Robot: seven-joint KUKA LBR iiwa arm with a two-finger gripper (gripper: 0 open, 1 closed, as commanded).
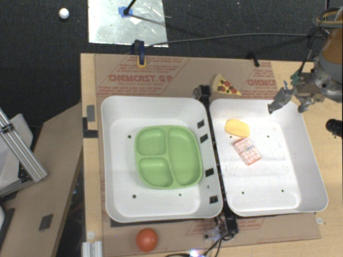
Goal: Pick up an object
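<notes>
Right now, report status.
Gripper open, holding nothing, over right bin's far edge. Yellow piece and pink packet untouched in the bin. Nothing in the way.

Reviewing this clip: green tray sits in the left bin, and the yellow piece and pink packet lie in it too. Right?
Not quite. The camera view shows the green tray in the left bin, but the yellow piece and pink packet lie in the right bin.

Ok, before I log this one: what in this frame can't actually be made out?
- Grey two-finger gripper: its jaws hang apart above the right white bin, nothing between them; the arm is cut off by the frame's right edge.
- Small pink-and-white patterned packet: print too small to read.
- Yellow rounded lump: too blurred to identify.
- Orange-red ball: on the bench's front edge, its make unclear.
</notes>
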